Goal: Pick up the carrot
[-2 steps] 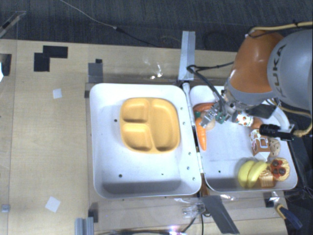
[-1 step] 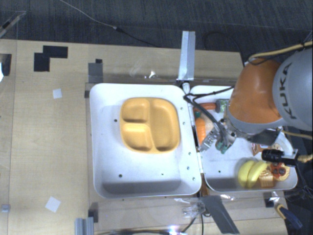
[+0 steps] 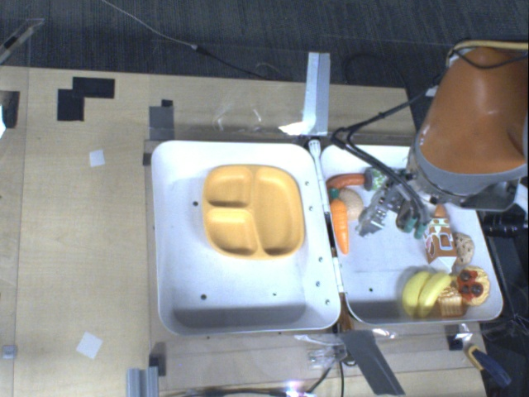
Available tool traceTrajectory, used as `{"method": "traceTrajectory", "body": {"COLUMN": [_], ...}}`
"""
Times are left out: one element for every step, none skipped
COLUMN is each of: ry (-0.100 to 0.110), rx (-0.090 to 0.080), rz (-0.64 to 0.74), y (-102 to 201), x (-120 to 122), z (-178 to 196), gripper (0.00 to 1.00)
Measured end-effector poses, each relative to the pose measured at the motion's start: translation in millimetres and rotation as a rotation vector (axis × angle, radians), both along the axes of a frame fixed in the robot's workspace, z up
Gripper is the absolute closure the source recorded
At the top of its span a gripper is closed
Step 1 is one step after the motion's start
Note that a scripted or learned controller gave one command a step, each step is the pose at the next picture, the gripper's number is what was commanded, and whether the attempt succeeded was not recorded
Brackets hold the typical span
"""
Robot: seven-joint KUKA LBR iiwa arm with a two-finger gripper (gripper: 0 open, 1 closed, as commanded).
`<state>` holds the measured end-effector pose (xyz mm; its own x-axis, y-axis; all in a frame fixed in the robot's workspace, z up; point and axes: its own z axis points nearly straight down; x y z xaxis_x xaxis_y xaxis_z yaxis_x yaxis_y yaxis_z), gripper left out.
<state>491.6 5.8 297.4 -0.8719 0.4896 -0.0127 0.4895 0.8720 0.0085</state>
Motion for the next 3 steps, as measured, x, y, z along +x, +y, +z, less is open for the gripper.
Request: {"method": "traceTrajectory", "body": {"ry": [0.011,0.008,0.008], "rx": [-0.003,-0.005,-0.006], "rz": [0.272,0.368,0.319], "y": [-14.2,-27.4,-90.6], "x": [50.2,-3.3,31.9], "z": [-113.4,-111.7,-147.8], "gripper": [1.0,1.0,1.0]}}
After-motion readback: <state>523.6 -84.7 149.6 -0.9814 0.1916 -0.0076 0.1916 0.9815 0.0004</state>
